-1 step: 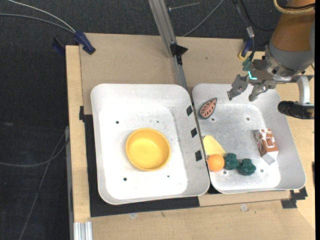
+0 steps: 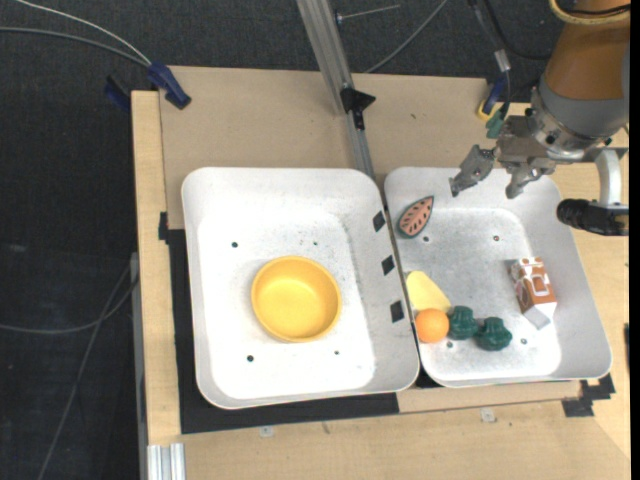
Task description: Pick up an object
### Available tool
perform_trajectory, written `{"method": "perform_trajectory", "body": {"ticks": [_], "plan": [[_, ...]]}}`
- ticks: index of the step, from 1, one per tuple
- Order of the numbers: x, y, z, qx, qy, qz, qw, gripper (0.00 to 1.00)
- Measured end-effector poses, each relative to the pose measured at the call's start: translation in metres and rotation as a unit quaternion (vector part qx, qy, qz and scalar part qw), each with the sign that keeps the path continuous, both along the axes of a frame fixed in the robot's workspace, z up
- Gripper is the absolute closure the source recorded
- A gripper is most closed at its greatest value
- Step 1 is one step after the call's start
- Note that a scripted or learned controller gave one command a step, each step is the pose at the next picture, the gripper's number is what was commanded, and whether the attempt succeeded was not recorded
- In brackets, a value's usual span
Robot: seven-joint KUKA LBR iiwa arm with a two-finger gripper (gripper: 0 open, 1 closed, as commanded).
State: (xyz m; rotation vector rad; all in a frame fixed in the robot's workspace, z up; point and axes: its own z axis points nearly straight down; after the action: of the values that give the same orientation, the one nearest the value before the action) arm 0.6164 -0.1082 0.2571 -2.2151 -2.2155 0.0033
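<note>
Task status: not yet done; no object lifted.

Bench [image 2: 250, 118]: bearing two shallow white bins side by side.

Left bin [image 2: 215, 268]: holding one yellow bowl [image 2: 294, 297], upright, near the middle, well apart from the gripper.

Right bin [image 2: 570, 308]: holding every other candidate for picking.

Arm [image 2: 590, 58]: reaching in from the right, poised above the far edge of the right bin.

Gripper [image 2: 497, 174]: fingers spread apart, nothing between them; hanging over the far rim of the right bin.

Orange-and-white block [image 2: 532, 290]: lying near the right wall, apart from the rest.

Pink leaf-shaped toy [image 2: 416, 214]: lying at the far left corner of the right bin; nearest object to the gripper, though not touching.

Yellow wedge [image 2: 427, 291], orange ball [image 2: 431, 325], green toy [image 2: 478, 329]: clustered at the near left side, the ball touching both neighbours.

Remaining, as judged: choosing a target, descending, closing on it, lifting it clear. The leaf-shaped toy and the block likely easiest, standing free of neighbours.
</note>
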Motion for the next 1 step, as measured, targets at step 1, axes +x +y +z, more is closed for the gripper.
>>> {"method": "perform_trajectory", "body": {"ticks": [1], "plan": [[0.0026,0.0034,-0.0441,0.0001,0.005,0.0,1.0,0.0]]}}
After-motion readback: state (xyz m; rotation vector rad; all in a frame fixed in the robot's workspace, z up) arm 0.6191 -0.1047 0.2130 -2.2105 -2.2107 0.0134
